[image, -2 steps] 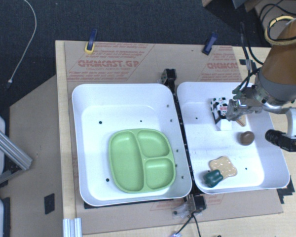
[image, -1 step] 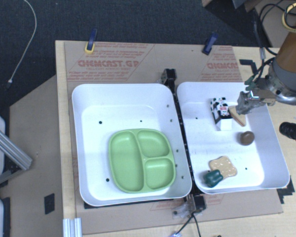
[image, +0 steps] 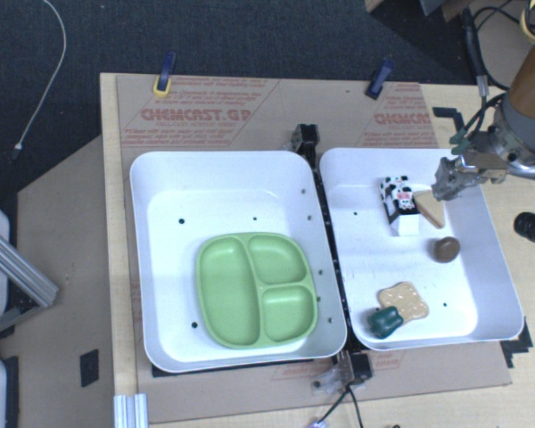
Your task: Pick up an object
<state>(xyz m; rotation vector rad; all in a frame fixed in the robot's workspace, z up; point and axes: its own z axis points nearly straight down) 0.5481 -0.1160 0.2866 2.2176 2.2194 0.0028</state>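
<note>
I see the gripper (image: 448, 185) low over the right bin (image: 490, 315), at a tan wedge (image: 430, 212) beside the white block (image: 405, 221); I cannot tell its grip, so no pickup is confirmed yet.

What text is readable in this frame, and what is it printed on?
"CHEMCAST GP", in red, repeated on the brown protective sheet under the bins; clearest at top left, partly legible again at top right.
The smaller red lines beneath each logo are too blurred to read.
The black-and-white patterned block in the right bin shows markings, not legible text.
</note>
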